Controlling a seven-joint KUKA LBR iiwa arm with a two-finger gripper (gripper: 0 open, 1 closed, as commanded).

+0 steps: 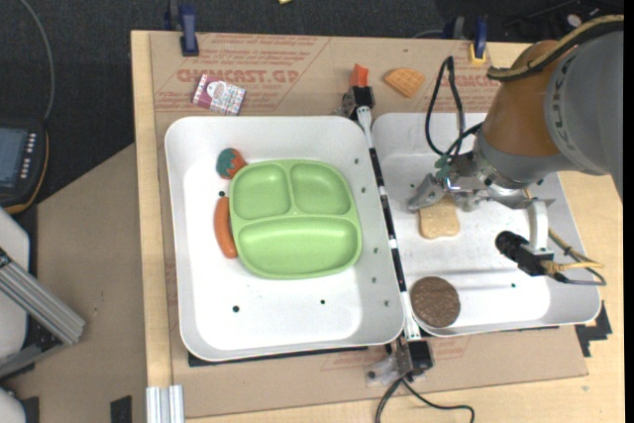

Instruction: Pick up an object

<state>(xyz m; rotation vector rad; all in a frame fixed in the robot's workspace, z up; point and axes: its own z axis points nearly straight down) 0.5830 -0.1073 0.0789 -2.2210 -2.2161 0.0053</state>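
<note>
The gripper (436,196) was seen in the right bin (475,312), just above a tan toast-shaped piece (439,223); whether it was released or clenched could not be told. A brown disc (435,301) lay nearer. A green divided plate (294,218) sat in the left bin (198,292).

tan cracker (439,223) flat in right bin (515,312), just under gripper (436,194).
</note>
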